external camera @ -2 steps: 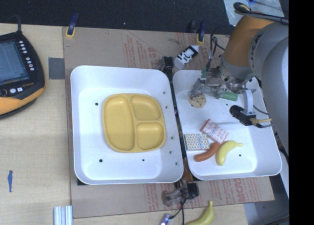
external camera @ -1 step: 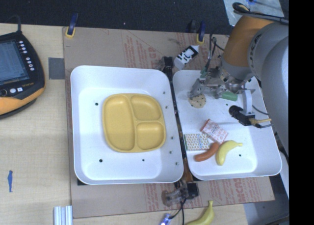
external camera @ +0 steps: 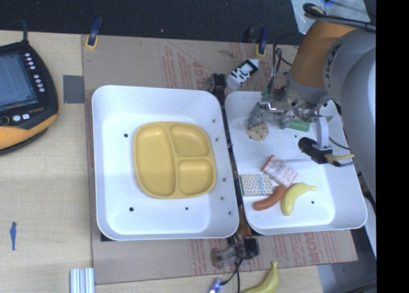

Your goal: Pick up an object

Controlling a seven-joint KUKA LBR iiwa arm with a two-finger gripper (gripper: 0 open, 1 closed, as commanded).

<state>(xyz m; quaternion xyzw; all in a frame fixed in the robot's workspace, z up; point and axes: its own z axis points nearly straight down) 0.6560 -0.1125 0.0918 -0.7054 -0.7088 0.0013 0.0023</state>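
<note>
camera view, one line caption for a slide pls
KUKA arm's gripper hovers over a cookie in the right bin; yellow divided tray sits in the left bin.

Even bright light, slight softness

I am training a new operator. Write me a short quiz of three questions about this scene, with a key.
1. True or false: the yellow divided tray lies in the left bin.
2. Which object lies nearest the end effector? A) cookie B) banana C) hot dog
3. Fill in: the banana in the right bin touches the ____.

Key: 1 true; 2 A; 3 hot dog.
</note>
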